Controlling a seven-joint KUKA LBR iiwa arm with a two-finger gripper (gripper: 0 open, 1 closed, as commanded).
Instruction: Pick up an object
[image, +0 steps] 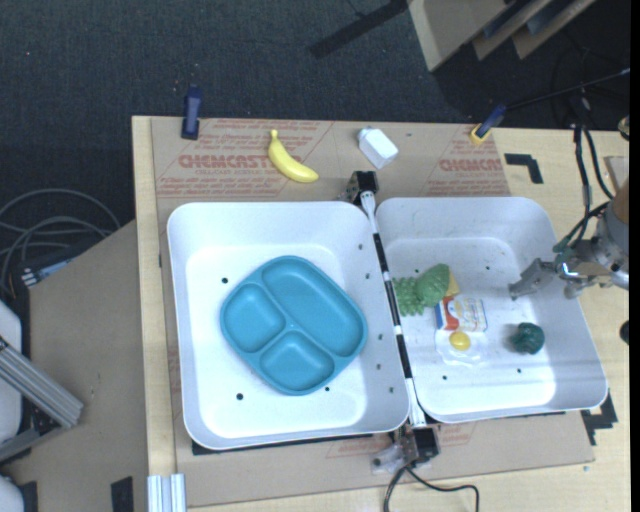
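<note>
My gripper (540, 278) hangs over the right part of the right bin (500, 215), reaching in from the right edge. Nothing shows in its grasp. Just below it, a dark green round object (527, 338) lies on the bin floor. A clear packet with red and yellow pieces (460, 322) sits to the left of that. A light green leafy toy (422, 288) rests near the bin's left wall. A blue divided plate (291, 323) lies in the middle of the left bin (200, 240).
Behind the bins, a yellow banana (290, 160) and a small white block (378, 148) lie on the cardboard. Blue clamps (191, 110) stand at the back edge. Cables coil on the floor at the left.
</note>
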